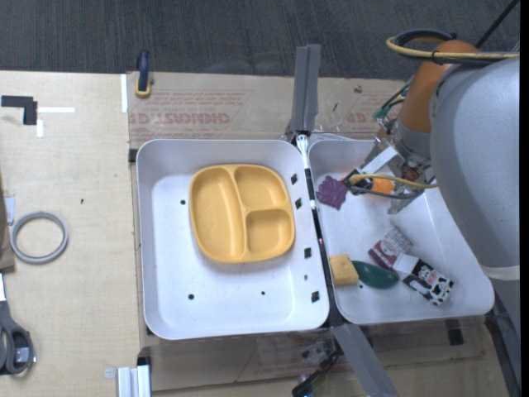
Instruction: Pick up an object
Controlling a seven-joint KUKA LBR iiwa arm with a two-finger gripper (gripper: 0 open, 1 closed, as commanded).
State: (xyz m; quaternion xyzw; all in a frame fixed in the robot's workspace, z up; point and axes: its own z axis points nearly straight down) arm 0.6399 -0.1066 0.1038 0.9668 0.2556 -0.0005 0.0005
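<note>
The right bin (364,222) holds a purple crumpled thing (332,192) near its far left wall. A yellow sponge block (343,270), a dark green rounded object (376,275), a red and white packet (391,246) and a black and white carton (428,279) lie along its near side. My gripper (387,185) hangs low over the far part of this bin, just right of the purple thing. The bulky grey arm covers the bin's right side. Nothing is visibly held.
The left bin (157,246) carries a yellow divided plate (242,213). A grey divider post (306,89) stands between the bins at the back. On the bench to the left lie a grey tape ring (37,236) and scissors (12,346).
</note>
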